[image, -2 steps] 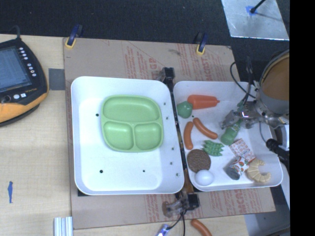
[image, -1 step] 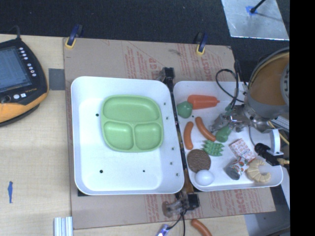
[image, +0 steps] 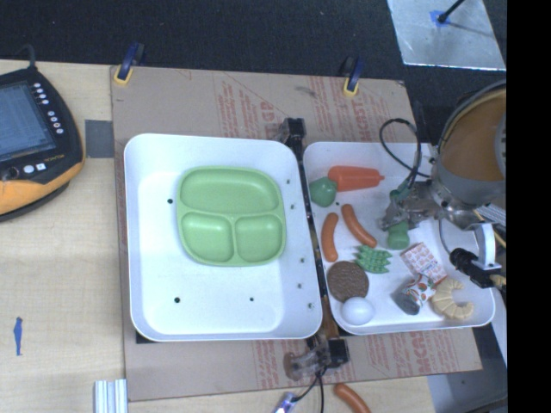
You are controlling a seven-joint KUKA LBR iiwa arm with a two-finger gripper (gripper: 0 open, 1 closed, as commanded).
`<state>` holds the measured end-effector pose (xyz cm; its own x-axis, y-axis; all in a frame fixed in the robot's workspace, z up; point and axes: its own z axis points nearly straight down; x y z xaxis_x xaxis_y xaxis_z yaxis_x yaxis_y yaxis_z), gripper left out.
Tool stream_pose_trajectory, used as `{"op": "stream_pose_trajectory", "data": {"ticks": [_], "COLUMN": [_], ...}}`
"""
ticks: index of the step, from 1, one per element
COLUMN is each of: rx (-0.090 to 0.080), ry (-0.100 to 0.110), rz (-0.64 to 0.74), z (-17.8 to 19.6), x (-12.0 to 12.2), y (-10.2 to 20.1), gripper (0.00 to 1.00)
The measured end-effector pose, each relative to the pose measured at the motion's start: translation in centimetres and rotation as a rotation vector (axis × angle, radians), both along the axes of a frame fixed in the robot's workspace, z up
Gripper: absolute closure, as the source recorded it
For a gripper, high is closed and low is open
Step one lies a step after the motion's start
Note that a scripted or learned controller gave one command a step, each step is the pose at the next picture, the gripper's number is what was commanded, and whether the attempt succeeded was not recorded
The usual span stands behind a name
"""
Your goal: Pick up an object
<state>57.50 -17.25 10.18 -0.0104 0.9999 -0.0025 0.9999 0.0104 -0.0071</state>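
The right bin (image: 482, 317) holds several toy foods: a carrot (image: 353, 177) with a green top (image: 323, 192), two sausages (image: 330, 236) (image: 358, 224), a green leafy piece (image: 374, 258), a brown round patty (image: 347, 279), a white egg (image: 357, 311), a red-and-white packet (image: 422, 261), a croissant (image: 454, 302) and a small grey piece (image: 406, 299). My gripper (image: 399, 218) is low in the right bin's upper middle, right of the sausages. A small green object (image: 398, 237) lies directly below it; whether they touch is unclear.
The left bin (image: 146, 317) carries a green divided plate (image: 231, 215). A teach pendant (image: 30, 140) lies on the bench at far left. Another sausage (image: 351, 396) lies outside the bins at the front. A black cable (image: 400, 127) loops over the right bin's back edge.
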Motion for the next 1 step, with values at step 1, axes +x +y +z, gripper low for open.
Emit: {"op": "stream_pose_trajectory", "data": {"ticks": [1], "rx": [0.004], "ry": [-0.006], "rz": [-0.005], "z": [9.10], "x": [3.77], "y": [8.39], "gripper": [1.00]}}
